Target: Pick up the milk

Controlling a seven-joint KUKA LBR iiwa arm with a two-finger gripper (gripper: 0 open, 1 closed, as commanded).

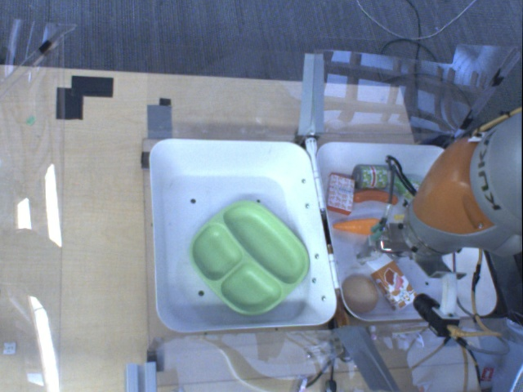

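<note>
Two shallow white bins sit side by side on the pale wooden tabletop (98, 219). We see the left white bin (176, 170) holding a green three-compartment plastic plate (249, 256), and the right white bin (343, 158) crowded with small groceries. The grey arm with its orange band (458, 190) reaches in from the right and hangs over the middle of that right bin.

We take the milk to be the small brown-and-white carton with a gabled top (392, 284), lying tilted near the bin's front edge, just beside a brown egg-shaped item (359, 294). It may be a different carton, since the print is too small to read. Farther back lie a red-and-white packet (340, 193), a green-labelled can on its side (373, 176) and an orange plastic carrot (357, 226).

The gripper (391, 239) sits low over the bin, between the carrot and the carton, and close above the carton's upper end. Its metal parts are bunched under the wrist, and we cannot tell whether it is spread or closed, nor whether anything is caught in it.

We judge this to be the approach or descent onto the carton, with the lift not yet made. The next move calls for centring over the carton, aligning across its narrow width and keeping clear of the egg-shaped item and the bin's front wall.
</note>
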